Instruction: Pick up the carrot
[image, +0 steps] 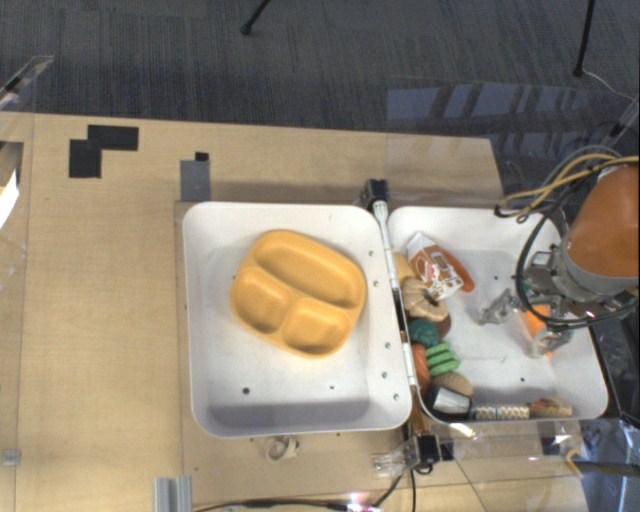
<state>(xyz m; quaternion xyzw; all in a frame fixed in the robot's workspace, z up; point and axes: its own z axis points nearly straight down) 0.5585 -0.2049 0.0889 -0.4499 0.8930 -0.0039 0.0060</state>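
On the left, a yellow tray sits in its bin. Rightward, in the right bin, the gripper straddles the orange carrot, jaws apart, gripping nothing. Closing and lifting likely come next.

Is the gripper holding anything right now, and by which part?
Cannot be told: an orange piece sits at the gripper in the right bin, but the hold is unclear.
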